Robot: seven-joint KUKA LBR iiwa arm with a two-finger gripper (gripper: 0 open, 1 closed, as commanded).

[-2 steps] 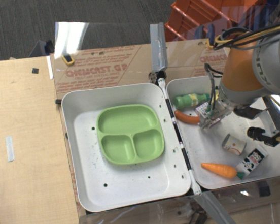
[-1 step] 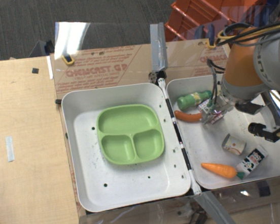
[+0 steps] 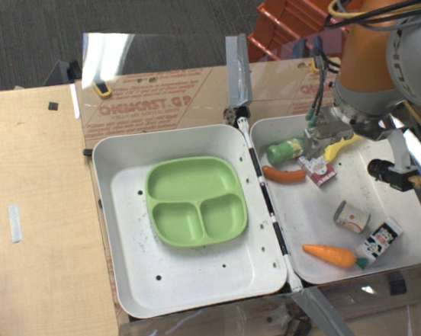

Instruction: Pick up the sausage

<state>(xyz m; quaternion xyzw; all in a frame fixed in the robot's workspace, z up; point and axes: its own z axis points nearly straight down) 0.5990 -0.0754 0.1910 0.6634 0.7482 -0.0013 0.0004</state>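
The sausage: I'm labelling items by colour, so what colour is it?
Orange-red, seen in the camera view: the sausage lies in the right bin.

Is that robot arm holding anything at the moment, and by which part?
It cannot be told. The pincer hangs over the right bin near the sausage, which lies on the floor.

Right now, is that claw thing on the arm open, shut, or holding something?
Gripper: cannot be told; it hangs over the right white bin, near the orange-red sausage.
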